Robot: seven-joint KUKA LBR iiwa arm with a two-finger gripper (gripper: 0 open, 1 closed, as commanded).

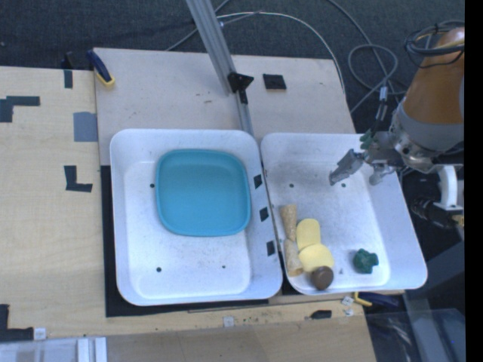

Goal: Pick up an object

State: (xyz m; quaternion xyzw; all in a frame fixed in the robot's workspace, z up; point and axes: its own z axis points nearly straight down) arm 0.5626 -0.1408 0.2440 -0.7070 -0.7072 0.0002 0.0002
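- Over the right bin [392, 225], near its far right corner, hangs the claw [361, 169], with its two grey fingers spread and nothing between them; one finger [343, 167] slants down to the left, the other points down just right of it
- Behind the claw, the arm's orange band [438, 89] and grey wrist come in from the right edge
- No brand, label or writing can be read on the bins, the bench or the arm
- Loose things in the right bin all lie along its near side, well apart from the claw: a tan ridged cone-like piece [290, 236] lies beside the bin's left wall, a pale yellow block [309, 246] lies touching it on the right, a dark brown rounded piece [322, 277] sits against the yellow block's near end, and a small green object [365, 260] lies alone to the right, near the bin's near right corner
- Of these the green object lies nearly straight below the claw in the view, towards the near edge; the yellow block and cone lie nearer and to the claw's left
- At the left, the other white bin [136, 202] holds a blue square plate [202, 192], lying flat in its far half
- Dark cables [317, 21] loop over the floor beyond the bench, and a grey metal strut [211, 29] slants down to the seam between the bins
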